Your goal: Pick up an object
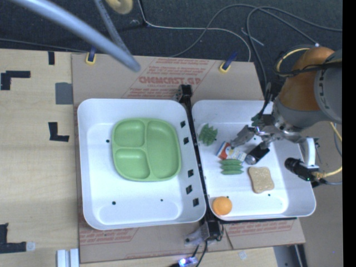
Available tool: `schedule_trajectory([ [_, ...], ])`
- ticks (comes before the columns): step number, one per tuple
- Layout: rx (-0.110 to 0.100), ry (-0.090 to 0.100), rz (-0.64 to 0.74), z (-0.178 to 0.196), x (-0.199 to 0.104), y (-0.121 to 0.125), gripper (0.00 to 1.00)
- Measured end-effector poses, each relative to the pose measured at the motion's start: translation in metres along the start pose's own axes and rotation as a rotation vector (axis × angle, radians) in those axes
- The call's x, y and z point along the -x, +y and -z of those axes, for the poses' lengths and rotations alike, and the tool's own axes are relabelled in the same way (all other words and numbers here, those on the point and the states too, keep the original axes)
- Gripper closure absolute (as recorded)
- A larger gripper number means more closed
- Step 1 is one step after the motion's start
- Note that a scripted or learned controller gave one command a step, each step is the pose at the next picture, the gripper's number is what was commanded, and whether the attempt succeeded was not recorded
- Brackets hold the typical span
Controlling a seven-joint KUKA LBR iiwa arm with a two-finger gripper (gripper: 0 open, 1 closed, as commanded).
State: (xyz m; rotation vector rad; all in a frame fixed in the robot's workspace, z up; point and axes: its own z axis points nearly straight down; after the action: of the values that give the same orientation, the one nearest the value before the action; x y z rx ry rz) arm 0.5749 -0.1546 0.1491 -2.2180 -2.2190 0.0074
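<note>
The right bin (295, 204) holds several small objects. A dark green leafy piece (208, 134) lies at its left. A red and white item (225, 149) sits beside a green ridged piece (232, 166). A tan bread slice (261, 179) lies further right, and an orange ball (222, 206) rests near the front wall. My gripper (248, 145) hangs low over the middle of this bin, its fingers spread on either side of the red and white item's right end, open, with nothing visibly held.
The left bin (92, 166) holds a green divided plate (147, 149). A black divider (192, 149) runs between the bins. The arm's orange band (303, 85) and grey wrist fill the right side. Cables trail across the dark back area.
</note>
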Motion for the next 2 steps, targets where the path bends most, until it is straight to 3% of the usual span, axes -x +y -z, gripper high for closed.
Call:
schedule_trajectory([
  [1, 0.018, -0.007, -0.001, -0.05, 0.011, 0.004, 0.0],
  [2, 0.03, -0.015, 0.0, -0.036, 0.013, 0.007, 1.0],
])
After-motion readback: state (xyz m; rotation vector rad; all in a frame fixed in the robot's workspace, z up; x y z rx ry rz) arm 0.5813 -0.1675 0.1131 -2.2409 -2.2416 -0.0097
